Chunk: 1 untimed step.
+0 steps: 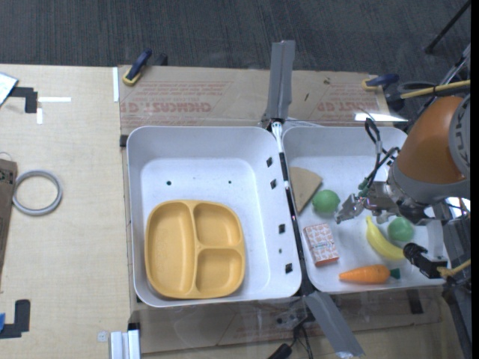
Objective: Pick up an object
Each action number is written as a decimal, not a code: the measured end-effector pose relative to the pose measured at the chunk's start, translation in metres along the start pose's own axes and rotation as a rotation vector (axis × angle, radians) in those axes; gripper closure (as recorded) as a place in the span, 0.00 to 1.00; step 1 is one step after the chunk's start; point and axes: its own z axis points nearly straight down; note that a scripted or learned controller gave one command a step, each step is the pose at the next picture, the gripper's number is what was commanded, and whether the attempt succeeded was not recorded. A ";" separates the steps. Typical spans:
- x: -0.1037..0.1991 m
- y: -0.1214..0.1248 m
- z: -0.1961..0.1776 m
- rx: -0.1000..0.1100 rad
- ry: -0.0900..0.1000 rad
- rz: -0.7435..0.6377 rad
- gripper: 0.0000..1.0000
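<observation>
My gripper [361, 209] hangs over the middle of the right bin [337, 144], open, with nothing between its fingers. A green ball [325, 201] lies just to its left. A yellow banana [382, 241] lies below and right of it, beside a second green ball [401, 229] that sits partly under the wrist. A small red-and-white carton [320, 244] rests near the bin's left wall. An orange carrot [365, 275] lies along the front edge. A tan wedge [303, 185] sits at the bin's left side.
The left bin [202, 149] holds a yellow divided plate [196, 247]. A grey divider [281, 81] stands between the bins at the back. A tape roll [36, 191] lies on the bench at far left. Clamps [138, 66] hold the cardboard behind.
</observation>
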 end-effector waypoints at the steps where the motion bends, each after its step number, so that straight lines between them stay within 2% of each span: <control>1: -0.064 -0.005 -0.025 -0.002 -0.001 0.037 0.00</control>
